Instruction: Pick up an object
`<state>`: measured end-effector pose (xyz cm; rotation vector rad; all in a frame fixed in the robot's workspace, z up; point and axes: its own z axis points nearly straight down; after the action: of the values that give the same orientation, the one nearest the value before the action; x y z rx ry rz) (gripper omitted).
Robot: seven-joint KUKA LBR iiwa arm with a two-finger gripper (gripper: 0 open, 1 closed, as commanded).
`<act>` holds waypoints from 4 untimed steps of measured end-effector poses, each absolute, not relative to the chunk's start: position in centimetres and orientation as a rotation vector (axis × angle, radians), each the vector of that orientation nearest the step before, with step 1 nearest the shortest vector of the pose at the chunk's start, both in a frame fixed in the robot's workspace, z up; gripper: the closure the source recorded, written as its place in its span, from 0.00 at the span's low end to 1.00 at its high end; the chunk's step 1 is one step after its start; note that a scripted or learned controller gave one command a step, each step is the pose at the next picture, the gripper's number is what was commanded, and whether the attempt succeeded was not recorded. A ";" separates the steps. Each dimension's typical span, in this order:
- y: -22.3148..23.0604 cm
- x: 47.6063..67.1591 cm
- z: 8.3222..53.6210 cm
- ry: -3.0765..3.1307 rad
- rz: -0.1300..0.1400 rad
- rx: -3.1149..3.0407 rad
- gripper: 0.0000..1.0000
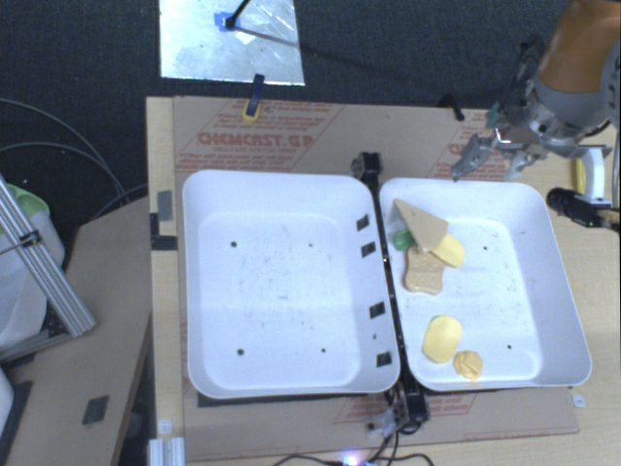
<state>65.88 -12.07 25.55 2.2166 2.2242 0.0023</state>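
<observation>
The right bin [543, 289] holds several pieces of toy food. A tan wedge [421, 223] lies at its upper left, over a small green piece [401, 240]. Beside the wedge are a yellow piece [448, 251] and a tan bread-like piece [423, 273]. Lower down sit a yellow round piece [441, 338] and a small orange-yellow lump [469, 363]. My gripper [497, 157] hangs above the far rim of the right bin, up and to the right of the wedge. It is open with nothing between its fingers.
The left bin [281, 280] stands beside the right one, with black clips [373, 250] along the shared divider. Under both lies a cardboard sheet [291, 134]. A shiny metal plate [231, 27] lies beyond the bench, and an aluminium frame [39, 260] stands at the left.
</observation>
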 end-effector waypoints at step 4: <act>-9.3 49.1 9.8 2.219 0.015 2.215 1.00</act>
<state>49.08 -9.32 9.80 2.2146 2.2185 0.0146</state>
